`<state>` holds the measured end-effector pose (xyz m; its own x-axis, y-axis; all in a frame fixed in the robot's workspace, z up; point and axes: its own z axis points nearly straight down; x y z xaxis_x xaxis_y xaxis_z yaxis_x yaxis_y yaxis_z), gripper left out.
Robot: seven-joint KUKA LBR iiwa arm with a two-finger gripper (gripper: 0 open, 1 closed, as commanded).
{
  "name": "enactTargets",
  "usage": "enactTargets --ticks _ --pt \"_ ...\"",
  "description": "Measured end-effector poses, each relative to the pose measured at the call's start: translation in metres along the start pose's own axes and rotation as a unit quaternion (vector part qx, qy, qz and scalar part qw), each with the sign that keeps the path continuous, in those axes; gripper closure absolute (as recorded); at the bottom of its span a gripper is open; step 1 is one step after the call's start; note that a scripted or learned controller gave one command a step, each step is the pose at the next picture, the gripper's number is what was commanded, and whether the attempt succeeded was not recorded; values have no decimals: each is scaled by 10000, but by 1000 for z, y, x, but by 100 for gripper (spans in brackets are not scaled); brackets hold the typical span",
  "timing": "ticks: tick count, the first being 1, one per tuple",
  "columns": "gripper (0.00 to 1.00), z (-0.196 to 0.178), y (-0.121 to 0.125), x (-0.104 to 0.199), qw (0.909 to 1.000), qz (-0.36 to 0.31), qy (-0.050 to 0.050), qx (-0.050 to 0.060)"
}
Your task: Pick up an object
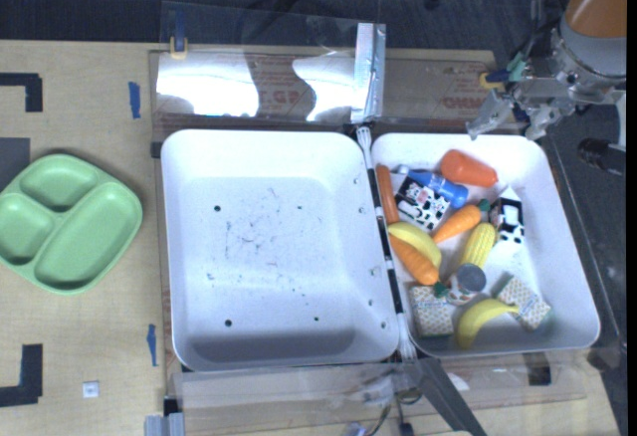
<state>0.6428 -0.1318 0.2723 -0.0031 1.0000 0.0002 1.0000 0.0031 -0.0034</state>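
Status: you are viewing the gripper (pixel 510 117) hovering beyond the right bin (pixel 567 255); finger state indeterminable; nothing lifted, pick pending.

Arm (pixel 597 6): cut off by the top and right edges; upper links not seen.
Gripper (pixel 513 110): blurred against the bin rim; state not determinable.
Right bin (pixel 572 255): contents overlapped; lower items partly hidden.
Carton (pixel 426 200): print too small to be read.
Round grey item (pixel 470 278): identity not determinable.
Worktop (pixel 70 86): cut off at the left edge.
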Motion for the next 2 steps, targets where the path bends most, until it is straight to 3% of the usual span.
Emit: enactTargets --ticks 1,2 --pt "0 76 -106 17 9988 486 4 5" --pt "0 49 -54 46 9964 846 0 -4"
